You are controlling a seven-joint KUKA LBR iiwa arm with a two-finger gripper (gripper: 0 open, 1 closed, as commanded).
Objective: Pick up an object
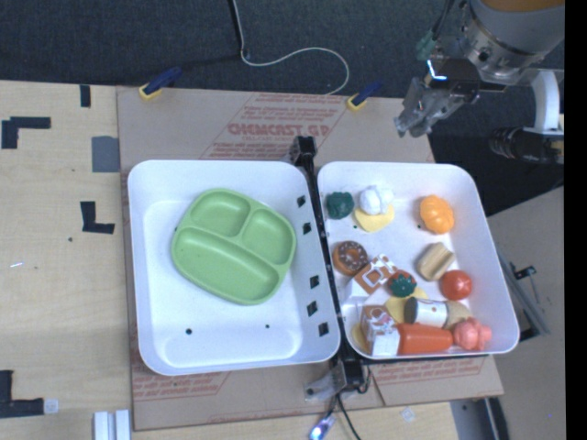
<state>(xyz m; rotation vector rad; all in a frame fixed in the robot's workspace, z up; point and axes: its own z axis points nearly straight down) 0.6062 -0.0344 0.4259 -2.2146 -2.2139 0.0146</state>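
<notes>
Green plate [235,246], white bins [147,273]

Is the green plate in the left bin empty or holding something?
Empty: the green plate lies flat in the left bin, its three compartments bare.

The arm [514,7] is cut off by the top edge, so its upper part is hidden. The hand [417,117] is dark and blurred; its fingers cannot be made out. In the right bin [477,200], the small toys [404,314] crowd together, overlapping.
</notes>
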